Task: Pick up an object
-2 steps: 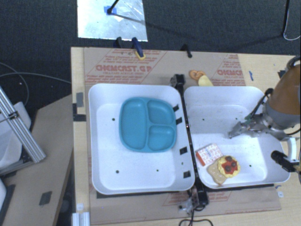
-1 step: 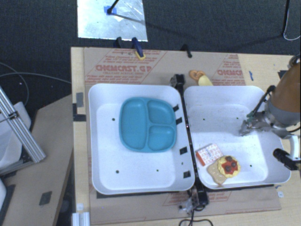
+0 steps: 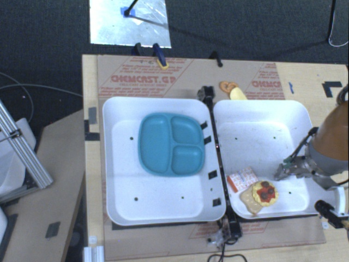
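In the right bin [image 3: 262,119], near its front edge, lie a small red and white packet [image 3: 242,179] and a tan toy pastry with red topping [image 3: 260,194], touching each other. My gripper [image 3: 282,171] reaches in from the right and hangs low over the bin floor, just right of the packet and above the pastry, apart from both. I see nothing held in it. The grey arm with its orange band [image 3: 332,138] leaves the view at the right.
The left bin [image 3: 120,146] holds a blue divided plate [image 3: 171,144]. Behind the right bin, on the cardboard, lie a yellow toy [image 3: 238,94] and a small brown pretzel shape [image 3: 227,85]. A blue clamp [image 3: 159,55] sits at the bench's back edge.
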Controlling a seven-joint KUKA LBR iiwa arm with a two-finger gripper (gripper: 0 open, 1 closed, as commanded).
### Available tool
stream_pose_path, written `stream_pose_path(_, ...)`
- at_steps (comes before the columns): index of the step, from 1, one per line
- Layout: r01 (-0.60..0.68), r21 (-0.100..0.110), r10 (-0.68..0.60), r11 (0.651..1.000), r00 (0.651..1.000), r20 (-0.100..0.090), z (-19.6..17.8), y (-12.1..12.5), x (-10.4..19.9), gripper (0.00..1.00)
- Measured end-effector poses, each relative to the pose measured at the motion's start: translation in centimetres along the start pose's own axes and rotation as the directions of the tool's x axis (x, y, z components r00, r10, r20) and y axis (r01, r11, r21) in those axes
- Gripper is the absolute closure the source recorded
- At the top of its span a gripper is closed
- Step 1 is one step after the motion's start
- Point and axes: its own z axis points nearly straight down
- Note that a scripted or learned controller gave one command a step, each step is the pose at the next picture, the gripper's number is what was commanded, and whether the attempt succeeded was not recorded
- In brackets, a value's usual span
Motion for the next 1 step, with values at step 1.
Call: stream_pose_path(1, 0.007, 0.013, -0.007, 1.000, 1.000, -0.005, -0.38, 6.49, 0.43, 1.00)
